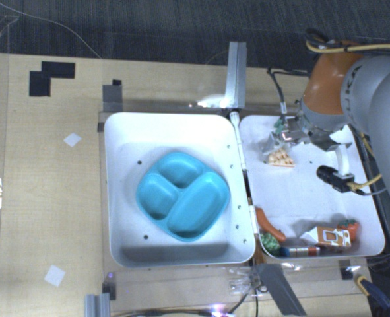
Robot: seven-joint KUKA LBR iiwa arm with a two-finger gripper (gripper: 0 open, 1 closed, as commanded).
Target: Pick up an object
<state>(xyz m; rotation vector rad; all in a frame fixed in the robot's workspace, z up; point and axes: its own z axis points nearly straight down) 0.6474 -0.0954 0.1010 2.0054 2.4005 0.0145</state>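
Nearest, along the near wall of the right bin (369, 240), lie an orange carrot-like toy (269, 222), a green piece (271, 245) and an orange-and-brown packet (331, 236). In the left bin (115, 197) sits a blue divided tray (181, 195). Farther back in the right bin, the hand (286, 136) hangs just over a small tan waffle-patterned wedge (280, 158), the likely target, lying flat on the bin floor near the divider. How wide the hand stands I cannot tell, and nothing is visibly held. The wedge looks thin and low; it might slide away or slip out, leaving an empty grasp.
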